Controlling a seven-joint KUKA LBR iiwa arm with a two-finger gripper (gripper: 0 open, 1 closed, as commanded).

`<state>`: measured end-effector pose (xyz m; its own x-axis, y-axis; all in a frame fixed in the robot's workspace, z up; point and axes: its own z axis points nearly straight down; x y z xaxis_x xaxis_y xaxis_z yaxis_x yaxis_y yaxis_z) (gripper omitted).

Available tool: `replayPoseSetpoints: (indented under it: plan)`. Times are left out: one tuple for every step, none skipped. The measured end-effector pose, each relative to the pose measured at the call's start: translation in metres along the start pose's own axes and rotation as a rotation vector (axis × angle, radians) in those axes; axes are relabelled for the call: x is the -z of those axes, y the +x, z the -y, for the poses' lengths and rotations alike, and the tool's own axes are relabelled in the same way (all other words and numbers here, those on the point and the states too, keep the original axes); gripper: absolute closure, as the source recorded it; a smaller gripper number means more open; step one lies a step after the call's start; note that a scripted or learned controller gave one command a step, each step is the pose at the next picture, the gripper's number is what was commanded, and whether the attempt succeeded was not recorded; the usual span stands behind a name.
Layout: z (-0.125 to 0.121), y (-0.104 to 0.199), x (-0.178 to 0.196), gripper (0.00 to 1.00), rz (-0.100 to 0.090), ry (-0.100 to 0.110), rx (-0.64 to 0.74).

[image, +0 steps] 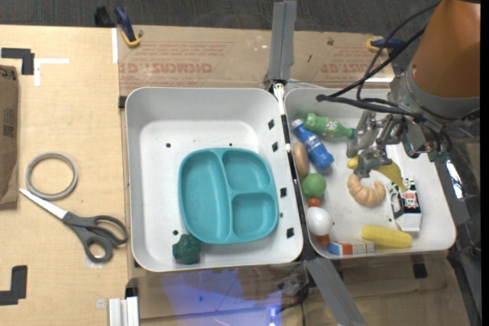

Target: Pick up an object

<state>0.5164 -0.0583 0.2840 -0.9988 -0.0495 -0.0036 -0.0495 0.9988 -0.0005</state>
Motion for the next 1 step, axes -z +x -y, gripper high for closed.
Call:
replayPoseSetpoints:
  plan:
    - [0.0427, -0.0108, -0.1922, 1.00, -0.002, -0.001, -0.060]
